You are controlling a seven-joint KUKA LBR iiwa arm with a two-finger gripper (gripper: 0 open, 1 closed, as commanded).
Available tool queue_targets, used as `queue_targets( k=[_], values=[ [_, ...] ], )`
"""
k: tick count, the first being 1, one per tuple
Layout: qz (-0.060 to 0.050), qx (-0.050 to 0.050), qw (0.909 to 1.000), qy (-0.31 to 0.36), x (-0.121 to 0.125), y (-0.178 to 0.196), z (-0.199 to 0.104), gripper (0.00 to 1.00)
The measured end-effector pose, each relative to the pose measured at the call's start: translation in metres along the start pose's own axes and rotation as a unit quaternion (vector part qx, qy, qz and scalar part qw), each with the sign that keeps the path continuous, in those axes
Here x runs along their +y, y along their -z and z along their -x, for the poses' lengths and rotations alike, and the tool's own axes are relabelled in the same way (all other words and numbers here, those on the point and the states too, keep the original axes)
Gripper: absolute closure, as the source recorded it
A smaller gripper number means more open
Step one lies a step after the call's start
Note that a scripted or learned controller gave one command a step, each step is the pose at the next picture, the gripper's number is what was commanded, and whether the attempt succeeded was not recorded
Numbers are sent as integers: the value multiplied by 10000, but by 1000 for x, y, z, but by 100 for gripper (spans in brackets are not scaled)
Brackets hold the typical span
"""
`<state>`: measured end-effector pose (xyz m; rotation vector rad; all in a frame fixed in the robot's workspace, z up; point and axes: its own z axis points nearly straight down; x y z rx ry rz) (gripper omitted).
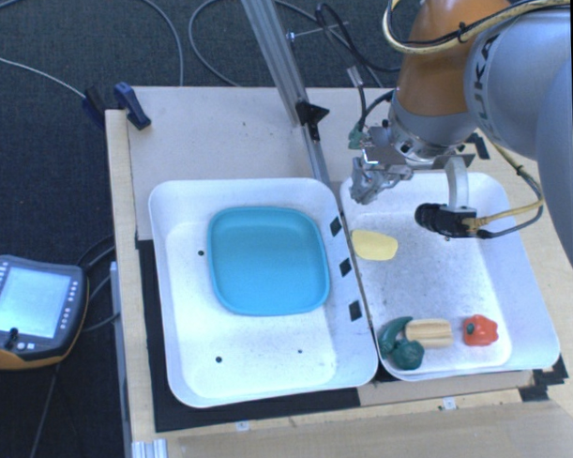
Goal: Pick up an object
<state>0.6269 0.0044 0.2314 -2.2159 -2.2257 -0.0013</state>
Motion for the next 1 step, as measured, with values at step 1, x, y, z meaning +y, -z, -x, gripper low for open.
queue_targets(
  k=[1],
  values=[
    [2, 1, 10000, -4, -14, 1, -40, 100]
  ],
)
